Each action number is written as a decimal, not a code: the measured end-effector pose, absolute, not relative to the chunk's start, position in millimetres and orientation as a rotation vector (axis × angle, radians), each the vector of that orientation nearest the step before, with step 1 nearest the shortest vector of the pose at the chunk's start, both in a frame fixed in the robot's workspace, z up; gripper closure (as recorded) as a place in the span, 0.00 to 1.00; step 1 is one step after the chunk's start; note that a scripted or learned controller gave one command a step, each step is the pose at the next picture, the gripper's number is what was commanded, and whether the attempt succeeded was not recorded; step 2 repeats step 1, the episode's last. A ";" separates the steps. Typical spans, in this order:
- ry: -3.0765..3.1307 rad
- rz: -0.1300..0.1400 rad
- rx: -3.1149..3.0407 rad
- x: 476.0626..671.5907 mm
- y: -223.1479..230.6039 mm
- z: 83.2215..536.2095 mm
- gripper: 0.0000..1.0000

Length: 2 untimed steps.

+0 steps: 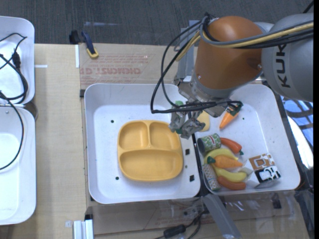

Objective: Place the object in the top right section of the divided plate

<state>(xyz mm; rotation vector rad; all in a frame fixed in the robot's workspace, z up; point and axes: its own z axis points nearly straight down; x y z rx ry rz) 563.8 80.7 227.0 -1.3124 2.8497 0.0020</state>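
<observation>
Two white bins [99,148] sit mid-frame; I see the yellow divided plate [149,151] with bare floor around it. My gripper [185,126] hovers at its upper-right rim; grip unreadable. Toy foods [225,166] crowd the lower right.

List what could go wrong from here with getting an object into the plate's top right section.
1. The claw hangs at the yellow divided plate's top right edge, beside the wall between the bins; lowering there may knock the rim or wall.
2. The toy foods, such as the green can and banana, lie packed together, so a grasp may drag a neighbour.
</observation>
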 end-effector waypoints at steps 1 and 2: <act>2.850 0.002 -1.313 563.8 80.6 226.9 0.00; 2.850 0.002 -1.313 563.8 80.6 226.9 0.00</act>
